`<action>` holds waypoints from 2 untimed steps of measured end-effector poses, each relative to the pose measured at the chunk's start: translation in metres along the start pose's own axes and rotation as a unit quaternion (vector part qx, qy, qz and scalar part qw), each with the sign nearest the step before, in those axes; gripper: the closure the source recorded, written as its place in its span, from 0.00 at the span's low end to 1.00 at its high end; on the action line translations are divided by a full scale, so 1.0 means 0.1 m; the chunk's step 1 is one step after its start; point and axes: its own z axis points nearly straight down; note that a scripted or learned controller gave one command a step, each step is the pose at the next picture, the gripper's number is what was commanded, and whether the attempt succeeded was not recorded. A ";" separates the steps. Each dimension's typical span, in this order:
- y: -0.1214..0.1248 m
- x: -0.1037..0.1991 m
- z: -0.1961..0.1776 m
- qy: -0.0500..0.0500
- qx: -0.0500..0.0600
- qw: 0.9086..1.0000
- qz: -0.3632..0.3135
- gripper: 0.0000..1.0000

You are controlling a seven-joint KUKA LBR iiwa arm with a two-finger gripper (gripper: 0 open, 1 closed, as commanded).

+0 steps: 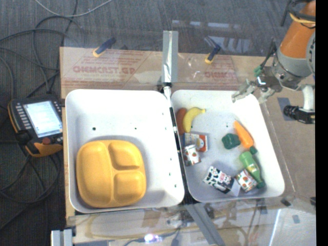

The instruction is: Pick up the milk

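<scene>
Camera view, left to right: yellow tray (111,173) in left bin (77,104); cow-patterned milk (218,179) low in right bin (271,137), at seven o'clock from spread, empty fingers (249,90) above that bin's top edge, well apart.

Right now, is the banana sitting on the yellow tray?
No, the banana lies in the right bin beside a red fruit, while the yellow tray sits in the left bin.

The milk carton (218,179) sits crowded by a juice box (246,181) and green bottle (251,165).
</scene>
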 end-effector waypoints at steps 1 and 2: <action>-0.47 0.60 -0.10 -0.001 0.000 1.000 -0.013 0.00; -1.44 0.94 0.78 0.000 0.002 0.993 0.114 0.00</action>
